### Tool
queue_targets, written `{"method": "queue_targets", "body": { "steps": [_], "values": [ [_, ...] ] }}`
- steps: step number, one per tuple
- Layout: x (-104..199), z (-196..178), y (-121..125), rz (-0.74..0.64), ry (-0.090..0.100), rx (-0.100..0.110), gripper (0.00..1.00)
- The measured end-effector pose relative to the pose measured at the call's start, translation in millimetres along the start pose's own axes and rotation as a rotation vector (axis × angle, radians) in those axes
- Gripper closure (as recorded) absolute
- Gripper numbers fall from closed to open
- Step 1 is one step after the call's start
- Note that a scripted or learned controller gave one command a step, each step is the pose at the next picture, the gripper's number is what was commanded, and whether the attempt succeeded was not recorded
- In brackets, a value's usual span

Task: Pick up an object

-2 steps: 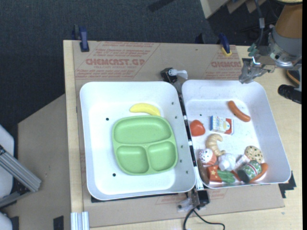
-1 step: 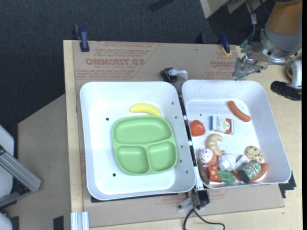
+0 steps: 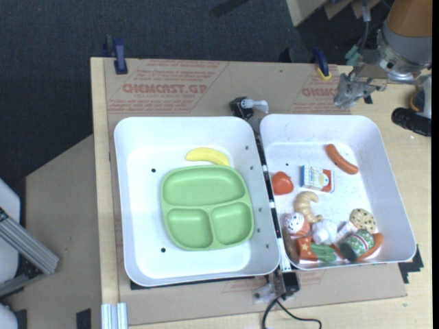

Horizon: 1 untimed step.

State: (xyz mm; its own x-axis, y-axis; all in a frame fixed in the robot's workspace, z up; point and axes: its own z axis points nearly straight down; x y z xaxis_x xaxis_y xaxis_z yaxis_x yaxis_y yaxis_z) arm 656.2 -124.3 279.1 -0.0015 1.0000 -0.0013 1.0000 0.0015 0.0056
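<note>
At top right, we see the gripper hanging above the table, just beyond the far rim of the right bin. It is small and blurred; we cannot tell if it is open or closed, and we see nothing in it. Arm behind it is cut off by the top and right frame edges, orange band only partly visible.

Right bin, nearest the gripper: a sausage lies alone near the far side. Below it a small red-and-white carton, print too small to read. A red piece sits by the left wall, touching it as far as we can tell. A tan croissant-like item lies mid-bin. The near right corner holds a tight heap: cookie, a dark can, plus white, red and green bits overlapping; we cannot separate these or name them.

Left bin: green divided tray in the middle, a banana just behind its far edge, touching or nearly so, hard to tell.

Between the bins at the far side sits a small dark fixture, unclear what. Blue clamps grip the table's far edge. A cable leaves the near edge, cut off at the bottom.
</note>
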Motion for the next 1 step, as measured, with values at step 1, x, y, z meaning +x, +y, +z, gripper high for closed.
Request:
{"method": "queue_targets", "body": {
  "steps": [1],
  "values": [
    [-25.2,24.9,10.4,0.004,-0.001,0.003,1.00]
  ]
}}
